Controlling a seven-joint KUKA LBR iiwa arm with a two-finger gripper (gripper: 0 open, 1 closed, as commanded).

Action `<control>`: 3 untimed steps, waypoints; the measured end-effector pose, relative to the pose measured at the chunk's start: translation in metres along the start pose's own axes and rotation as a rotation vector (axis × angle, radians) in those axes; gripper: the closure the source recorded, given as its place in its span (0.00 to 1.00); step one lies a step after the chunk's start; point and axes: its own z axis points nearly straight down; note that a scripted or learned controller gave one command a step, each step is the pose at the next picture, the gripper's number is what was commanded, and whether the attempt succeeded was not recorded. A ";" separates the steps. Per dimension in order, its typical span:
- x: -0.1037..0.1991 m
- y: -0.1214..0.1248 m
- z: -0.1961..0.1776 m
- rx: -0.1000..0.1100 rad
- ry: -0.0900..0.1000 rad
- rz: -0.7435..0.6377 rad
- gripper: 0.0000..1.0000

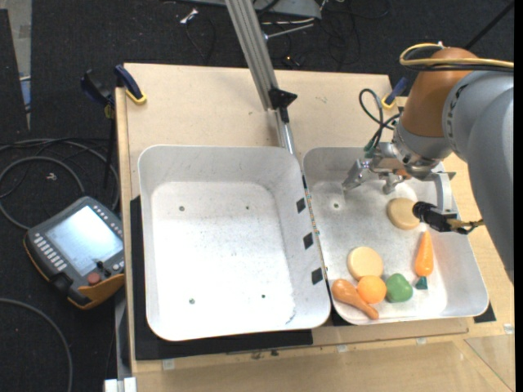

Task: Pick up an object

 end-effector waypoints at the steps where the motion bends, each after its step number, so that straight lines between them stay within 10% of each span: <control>1: 0.000 0.001 -0.011 -0.003 -0.001 -0.001 1.00; 3: 0.004 0.000 -0.129 -0.009 -0.001 0.000 1.00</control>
